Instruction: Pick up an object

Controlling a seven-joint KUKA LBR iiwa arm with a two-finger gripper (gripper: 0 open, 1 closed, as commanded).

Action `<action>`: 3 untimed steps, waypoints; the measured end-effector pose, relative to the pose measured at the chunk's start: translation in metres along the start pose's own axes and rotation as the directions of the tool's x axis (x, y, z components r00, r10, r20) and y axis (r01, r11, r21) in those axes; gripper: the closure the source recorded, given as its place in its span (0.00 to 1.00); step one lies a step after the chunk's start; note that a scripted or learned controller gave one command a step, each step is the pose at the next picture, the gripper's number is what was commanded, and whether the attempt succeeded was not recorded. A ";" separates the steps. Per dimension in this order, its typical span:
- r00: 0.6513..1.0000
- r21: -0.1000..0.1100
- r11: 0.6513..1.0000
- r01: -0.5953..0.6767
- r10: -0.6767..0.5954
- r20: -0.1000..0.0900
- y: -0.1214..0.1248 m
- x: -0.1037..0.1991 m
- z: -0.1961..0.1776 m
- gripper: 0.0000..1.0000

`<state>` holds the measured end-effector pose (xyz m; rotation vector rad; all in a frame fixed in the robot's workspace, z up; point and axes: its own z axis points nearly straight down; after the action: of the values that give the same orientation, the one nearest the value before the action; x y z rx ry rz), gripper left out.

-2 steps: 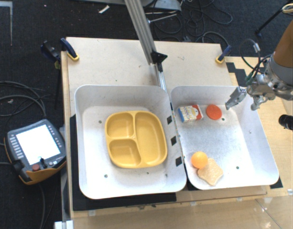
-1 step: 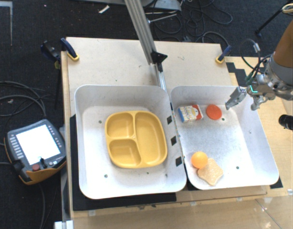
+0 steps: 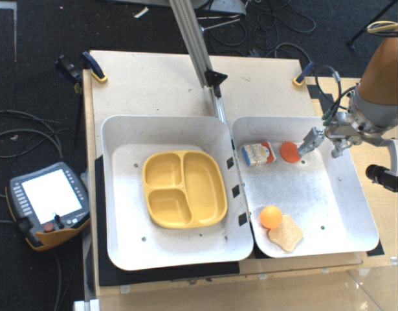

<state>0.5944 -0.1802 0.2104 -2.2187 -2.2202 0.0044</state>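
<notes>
**Two white bins on a bench; gripper at the right bin's 1 o'clock corner, candidate objects within.**
The left bin (image 3: pixel 121 173) carries a yellow divided tray (image 3: pixel 184 188), rigid and broad, likely awkward for two fingers. In the right bin (image 3: pixel 341 206): at 6 o'clock a tan, bread-like piece (image 3: pixel 287 234), probably light and soft, touching an orange ball (image 3: pixel 271 217), likely smooth and prone to roll; at 11 o'clock a small printed carton (image 3: pixel 257 153), stiff, best taken across its narrow sides; just beside it a small red piece (image 3: pixel 289 151). The gripper (image 3: pixel 321 142) is near the red piece; whether it is released or clenched cannot be told.
</notes>
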 end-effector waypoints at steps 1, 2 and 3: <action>1.000 0.000 1.000 -0.001 0.001 0.000 -0.003 -0.004 0.045 0.00; 1.000 0.000 1.000 -0.001 0.001 -0.001 -0.003 -0.002 0.088 0.00; 1.000 -0.005 1.000 0.000 0.000 0.001 -0.001 -0.002 0.075 1.00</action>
<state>0.5931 -0.1824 0.1358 -2.2218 -2.2235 -0.0005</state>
